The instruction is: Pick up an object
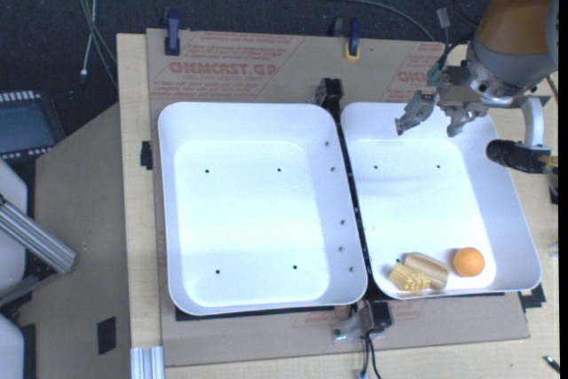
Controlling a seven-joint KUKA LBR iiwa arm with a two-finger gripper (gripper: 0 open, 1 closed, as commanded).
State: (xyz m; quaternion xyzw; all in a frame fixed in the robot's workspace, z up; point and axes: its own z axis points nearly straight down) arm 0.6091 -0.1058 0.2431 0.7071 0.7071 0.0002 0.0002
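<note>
Two lines of red print run across the brown board [266, 62] at the top of the worktop [133, 217]; the larger one looks like "CHEMCAST GP", though the letters are faint and partly blurred, and a similar mark repeats toward the upper right near the arm. Blue clamps [171, 29] pin the board's upper edge.

Three small things lie in the lower part of the right bin [426, 191], well apart from the claw. An orange ball [469, 262] sits nearest the bin's lower right corner. Just left of it lies a tan, oblong piece like a bread roll [426, 264], and touching that, lower left, is a yellow knobbly piece like a corn cob [408, 280]. The left bin [257, 200] shows its white floor with a few dark dots.

At the upper right of the frame the claw [437, 118] hangs over the right bin's upper rim, its two fingers spread apart with nothing between them, touching none of the objects.
</note>
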